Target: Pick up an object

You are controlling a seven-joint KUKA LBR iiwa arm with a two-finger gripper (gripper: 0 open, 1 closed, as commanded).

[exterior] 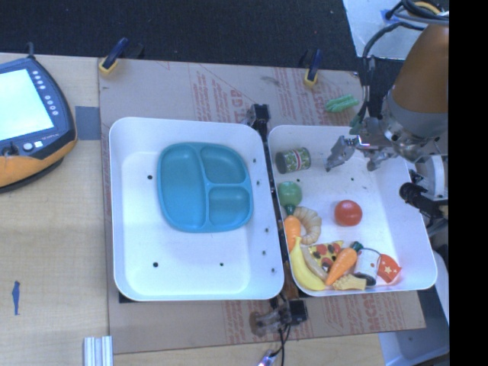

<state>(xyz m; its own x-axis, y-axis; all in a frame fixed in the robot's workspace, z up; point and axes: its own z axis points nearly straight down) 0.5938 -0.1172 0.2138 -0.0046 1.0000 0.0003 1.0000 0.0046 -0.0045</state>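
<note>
Claw [355, 152] hangs open and empty over the right bin's [415, 227] far end, near the can [293, 159]. Looks like the approach step; next it must drop over the can or tomato [348, 213] and close.

At the frame's right edge the arm [423, 67] is cut off, and at lower right the heaped toys [335, 261] overlap, the banana [303, 269] partly hidden beneath them.
</note>
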